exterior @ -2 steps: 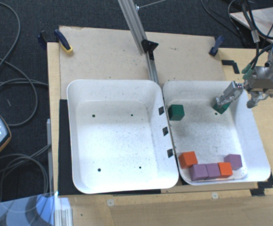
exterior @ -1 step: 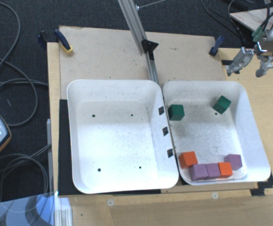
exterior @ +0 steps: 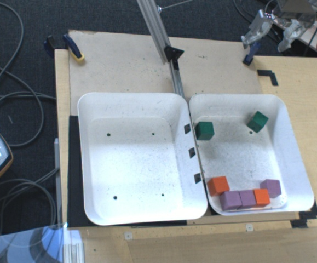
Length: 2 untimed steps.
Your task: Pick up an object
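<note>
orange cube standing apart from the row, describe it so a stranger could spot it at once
Look in the right-hand shallow white bin, at its near edge, where small blocks cluster. The orange cube sits at the cluster's left end, by the wall between the bins. Unlike the other orange block, wedged among purple blocks, it stands alone.

camera: fixed overhead | slanted down | covers both bins [exterior: 87, 163], bench [exterior: 120, 59]
</note>
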Tool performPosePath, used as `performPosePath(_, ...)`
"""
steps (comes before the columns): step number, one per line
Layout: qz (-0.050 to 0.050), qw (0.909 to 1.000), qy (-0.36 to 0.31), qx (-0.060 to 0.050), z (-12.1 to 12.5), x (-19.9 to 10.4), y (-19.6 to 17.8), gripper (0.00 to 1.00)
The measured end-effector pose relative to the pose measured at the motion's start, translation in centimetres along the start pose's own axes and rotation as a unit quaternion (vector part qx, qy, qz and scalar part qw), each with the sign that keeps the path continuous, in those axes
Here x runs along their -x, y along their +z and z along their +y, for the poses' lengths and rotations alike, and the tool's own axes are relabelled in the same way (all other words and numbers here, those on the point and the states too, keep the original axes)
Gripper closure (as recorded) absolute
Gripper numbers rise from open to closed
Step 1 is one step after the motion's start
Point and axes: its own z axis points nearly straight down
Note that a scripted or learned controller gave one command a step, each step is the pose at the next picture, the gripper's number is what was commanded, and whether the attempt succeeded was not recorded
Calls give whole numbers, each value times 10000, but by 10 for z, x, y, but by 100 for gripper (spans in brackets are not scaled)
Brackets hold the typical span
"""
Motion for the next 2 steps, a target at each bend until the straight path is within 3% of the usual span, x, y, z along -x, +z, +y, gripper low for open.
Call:
performPosePath(1, 1, 10000, 16, 4, 36, -48, -92, 0)
performPosePath(2, -7, 10000, 30, -25, 35, -46, -99, 100)
